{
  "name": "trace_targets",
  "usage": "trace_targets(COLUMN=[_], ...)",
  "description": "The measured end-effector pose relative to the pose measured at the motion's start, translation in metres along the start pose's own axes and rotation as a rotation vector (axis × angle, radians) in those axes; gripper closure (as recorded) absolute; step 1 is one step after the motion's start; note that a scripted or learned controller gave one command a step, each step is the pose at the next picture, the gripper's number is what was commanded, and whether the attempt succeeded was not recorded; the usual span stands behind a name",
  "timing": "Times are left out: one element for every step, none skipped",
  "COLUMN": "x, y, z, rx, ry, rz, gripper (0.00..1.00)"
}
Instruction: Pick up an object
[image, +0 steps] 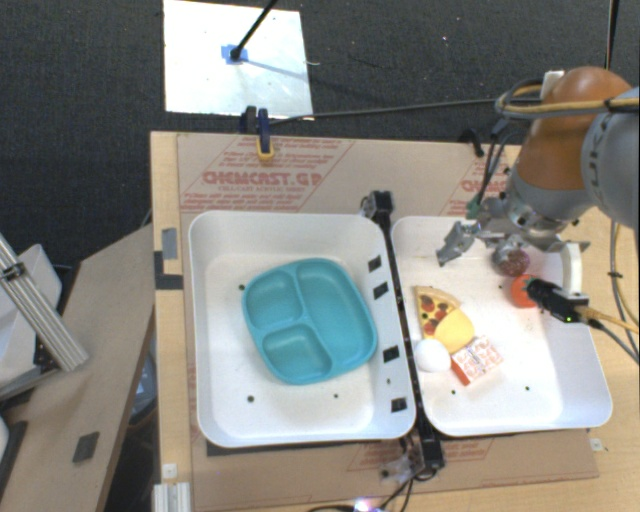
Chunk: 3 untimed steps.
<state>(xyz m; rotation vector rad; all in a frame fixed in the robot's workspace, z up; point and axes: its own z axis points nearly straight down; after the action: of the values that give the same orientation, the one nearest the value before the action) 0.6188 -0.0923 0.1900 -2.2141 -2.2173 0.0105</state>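
Two bins (290, 225), one teal tray (308, 320), six small items (447, 330).

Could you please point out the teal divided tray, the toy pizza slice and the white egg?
teal divided tray (309, 320), camera view, middle divider.
toy pizza slice (434, 306), camera view, topping face.
white egg (432, 356), camera view, top.

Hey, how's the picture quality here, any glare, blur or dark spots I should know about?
Camera view: lighting is even and soft; the two shallow white bins are bright, nearly washed out, with faint shadows. The teal divided plastic tray is sharp. The grey arm's two-finger gripper looks slightly soft, and the small toy foods near the pizza slice are low in detail. The black surround is dark.
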Motion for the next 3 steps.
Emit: trace_targets(x=[0.0, -0.009, -0.015], y=[0.003, 0.008, 0.007], z=[-0.007, 0.043, 0.086], rx=[-0.012, -0.01, -0.009], ry=[-0.001, -0.002, -0.001], rz=[-0.002, 0.001, 0.0], gripper=[0.0, 0.0, 0.0])
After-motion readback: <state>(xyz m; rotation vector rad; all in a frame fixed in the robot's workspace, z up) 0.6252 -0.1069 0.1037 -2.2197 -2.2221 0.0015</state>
